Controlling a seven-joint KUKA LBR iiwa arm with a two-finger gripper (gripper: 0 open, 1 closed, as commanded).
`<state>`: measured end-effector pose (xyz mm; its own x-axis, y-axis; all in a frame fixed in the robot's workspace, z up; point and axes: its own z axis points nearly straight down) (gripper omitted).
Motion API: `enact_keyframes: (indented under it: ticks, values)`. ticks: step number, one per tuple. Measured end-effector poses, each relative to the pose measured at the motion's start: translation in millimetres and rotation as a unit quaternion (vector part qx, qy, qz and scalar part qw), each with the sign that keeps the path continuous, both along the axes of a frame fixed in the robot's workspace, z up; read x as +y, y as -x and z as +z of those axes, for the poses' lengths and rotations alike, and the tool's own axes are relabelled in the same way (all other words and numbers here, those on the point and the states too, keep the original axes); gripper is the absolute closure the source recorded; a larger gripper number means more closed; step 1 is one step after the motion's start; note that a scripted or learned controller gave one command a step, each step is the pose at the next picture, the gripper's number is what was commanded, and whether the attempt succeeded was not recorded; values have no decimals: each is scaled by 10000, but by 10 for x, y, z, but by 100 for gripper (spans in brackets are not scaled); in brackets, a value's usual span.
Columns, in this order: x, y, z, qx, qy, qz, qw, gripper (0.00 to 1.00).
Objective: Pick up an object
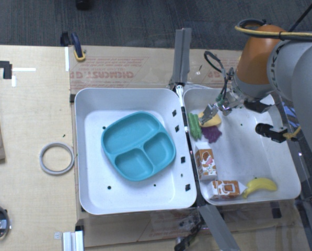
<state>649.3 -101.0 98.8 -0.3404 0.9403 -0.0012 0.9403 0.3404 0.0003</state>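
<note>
Gripper over the yellow piece in the right bin.

I see my gripper [212,112] low at the yellow piece [213,121], beside the grapes [212,134] and green pod [194,125], probably to grasp it; open or clenched, I cannot tell. Its long axis runs left-right, slightly tilted.

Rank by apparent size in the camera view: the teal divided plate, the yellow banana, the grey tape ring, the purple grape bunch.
1. Teal divided plate, clearly largest.
2. Grey tape ring and yellow banana: too alike to rank.
3. Purple grape bunch, smallest, though partly overlapped by neighbouring items.
</note>
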Motion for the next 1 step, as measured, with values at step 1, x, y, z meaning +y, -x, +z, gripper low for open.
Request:
enact_keyframes:
  ticks: [1]
  values:
    - [-11,-6,99,-12,5,-11,10000,100]
